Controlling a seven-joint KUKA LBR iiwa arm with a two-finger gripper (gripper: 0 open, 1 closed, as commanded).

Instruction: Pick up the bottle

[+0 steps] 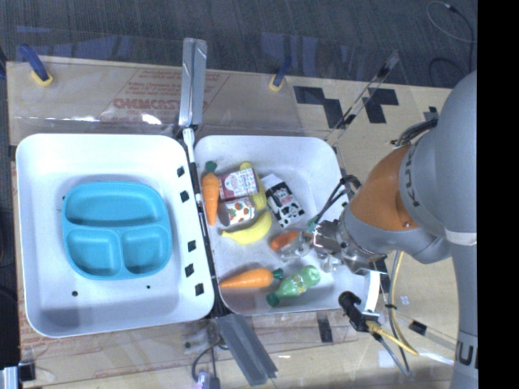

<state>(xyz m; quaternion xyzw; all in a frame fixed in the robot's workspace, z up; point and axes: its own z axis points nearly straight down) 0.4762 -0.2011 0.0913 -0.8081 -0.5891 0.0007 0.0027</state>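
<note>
- Lying on its side near the right bin's [328, 156] front edge, the green plastic bottle [295, 285] touches an orange carrot [246, 279].
- The tool [324, 241] hovers just above-right; its spread I cannot tell.
- Close across the bottle's middle, clear of the carrot.

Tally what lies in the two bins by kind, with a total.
Carrots: 2
Banana: 1
Green bottle: 1
Small cartons: 3
Small orange item, kind unclear: 1
Blue divided tray: 1
Total: 9

2 shallow white plastic bins [49, 217] [324, 156]; 1 blue 3-compartment tray [117, 227]; 3 orange carrots [210, 198] [246, 279] [285, 240]; 1 yellow banana [251, 230]; 1 green plastic bottle [295, 285]; 3 small printed cartons [240, 182] [237, 212] [283, 202].
</note>
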